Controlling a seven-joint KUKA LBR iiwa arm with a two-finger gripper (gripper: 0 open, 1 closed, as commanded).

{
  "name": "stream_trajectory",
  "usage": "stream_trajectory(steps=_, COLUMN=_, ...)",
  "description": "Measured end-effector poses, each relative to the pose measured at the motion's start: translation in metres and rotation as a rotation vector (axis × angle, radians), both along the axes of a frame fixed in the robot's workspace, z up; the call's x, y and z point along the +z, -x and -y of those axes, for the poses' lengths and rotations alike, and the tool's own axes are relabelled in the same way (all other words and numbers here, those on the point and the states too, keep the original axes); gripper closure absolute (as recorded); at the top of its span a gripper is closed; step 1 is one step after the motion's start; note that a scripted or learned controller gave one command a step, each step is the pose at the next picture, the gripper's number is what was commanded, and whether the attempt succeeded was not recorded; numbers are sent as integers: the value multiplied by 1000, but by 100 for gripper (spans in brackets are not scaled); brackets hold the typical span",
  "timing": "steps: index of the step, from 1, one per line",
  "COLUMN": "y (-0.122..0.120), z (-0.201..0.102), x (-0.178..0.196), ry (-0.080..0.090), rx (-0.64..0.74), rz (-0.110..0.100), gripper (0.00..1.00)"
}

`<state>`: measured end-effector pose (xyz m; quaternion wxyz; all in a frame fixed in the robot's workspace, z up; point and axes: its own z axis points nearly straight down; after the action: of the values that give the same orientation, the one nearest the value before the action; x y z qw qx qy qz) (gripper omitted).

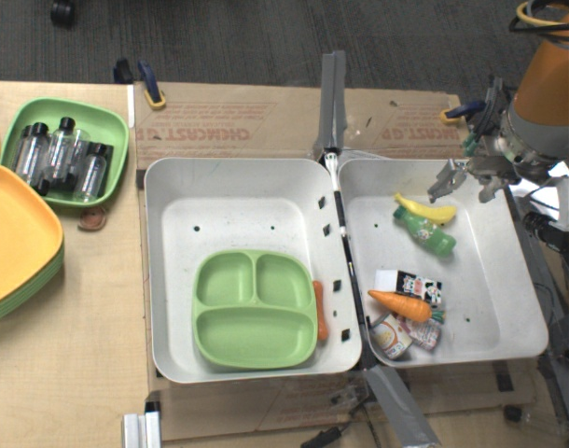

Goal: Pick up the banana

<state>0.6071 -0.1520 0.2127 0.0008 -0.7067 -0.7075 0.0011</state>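
Lying together, one banana (426, 210), one bottle (430, 235)

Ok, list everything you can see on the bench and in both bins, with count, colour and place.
banana: one, yellow, right bin, upper part
bottle: one, green, right bin, touching the banana's lower side
carrot: one, orange, right bin, lower part
small carton: one, black and white, just above the carrot
round pack: one, pale, right bin's lower left corner
divided plate: one, green, left bin
orange stick: one, at the plate's right edge
green tray: one, left of the bins, holding dark-capped bottles
plates: stack, orange, far left
gripper: one, grey, over the right bin's upper right, beside the banana
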Motion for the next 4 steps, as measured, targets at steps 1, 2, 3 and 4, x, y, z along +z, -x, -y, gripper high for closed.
stream_trajectory(steps=1, y=-37, z=6, x=-51, ry=2, rx=-17, rz=2, gripper=0)
stream_trajectory(steps=2, y=-51, z=-58, x=-111, ry=0, rx=19, rz=1, gripper=0)
stream_trajectory(steps=3, y=-11, z=-3, x=-93, ry=1, rx=-5, rz=1, gripper=0)
stream_trajectory(steps=4, y=-44, z=13, x=-121, ry=1, rx=229, rz=4, gripper=0)
